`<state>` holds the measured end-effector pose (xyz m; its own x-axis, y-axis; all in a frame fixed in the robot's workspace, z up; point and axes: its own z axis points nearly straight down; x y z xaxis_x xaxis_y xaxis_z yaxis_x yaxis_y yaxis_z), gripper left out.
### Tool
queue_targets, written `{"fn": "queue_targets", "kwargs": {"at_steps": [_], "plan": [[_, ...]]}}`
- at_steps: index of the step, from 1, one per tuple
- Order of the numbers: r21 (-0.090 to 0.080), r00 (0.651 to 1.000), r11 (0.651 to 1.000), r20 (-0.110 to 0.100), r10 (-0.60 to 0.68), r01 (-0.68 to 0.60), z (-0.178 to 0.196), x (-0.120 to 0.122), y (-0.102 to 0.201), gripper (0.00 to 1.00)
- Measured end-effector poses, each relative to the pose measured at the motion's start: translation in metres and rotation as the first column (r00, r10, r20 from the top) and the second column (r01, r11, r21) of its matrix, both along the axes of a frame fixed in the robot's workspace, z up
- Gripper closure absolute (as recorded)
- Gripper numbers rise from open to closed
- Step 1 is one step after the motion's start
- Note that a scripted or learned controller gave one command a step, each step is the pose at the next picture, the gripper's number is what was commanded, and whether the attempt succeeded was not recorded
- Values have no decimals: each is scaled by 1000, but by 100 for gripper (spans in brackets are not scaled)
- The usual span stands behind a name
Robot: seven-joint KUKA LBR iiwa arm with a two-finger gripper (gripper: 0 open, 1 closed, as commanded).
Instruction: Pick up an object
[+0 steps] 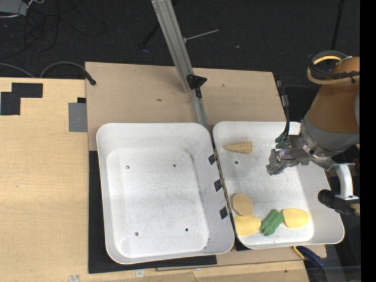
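Two white bins sit side by side on a big tan bench [147,93]. The left bin [155,192] is the larger one. Its floor is bare white with a few tiny dark dots on it. The right bin [261,184] touches it along the middle edge, where small black clips join the two.

Next in size is the robot arm [335,119]. It is grey with an orange part up high, and it comes in from the right side. It leans over the right bin. A long silver bar [176,51] stands behind the bins and slants up toward the top.

The gripper [276,164] hangs low over the right bin, near its right side. It is too small and dark to tell whether it is wide or squeezed together. Nothing can be seen between its tips.

The things to pick up all lie in the right bin. A yellow piece [296,218] rests near the front right corner. Another yellow piece [247,225] lies near the front left. A green piece [271,222] lies between those two, just beside both. A round tan piece [242,204] sits touching the second yellow one, just behind it. A little tan cone [239,148] lies on its side near the back of the bin, well apart from the rest and to the left of the gripper.
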<state>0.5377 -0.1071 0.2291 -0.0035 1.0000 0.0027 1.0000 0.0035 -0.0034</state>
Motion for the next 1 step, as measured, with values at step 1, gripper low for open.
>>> {"fn": "queue_targets", "kwargs": {"at_steps": [1], "plan": [[0,1000,1000,-1,1,-1,-10,7,51,100]]}}
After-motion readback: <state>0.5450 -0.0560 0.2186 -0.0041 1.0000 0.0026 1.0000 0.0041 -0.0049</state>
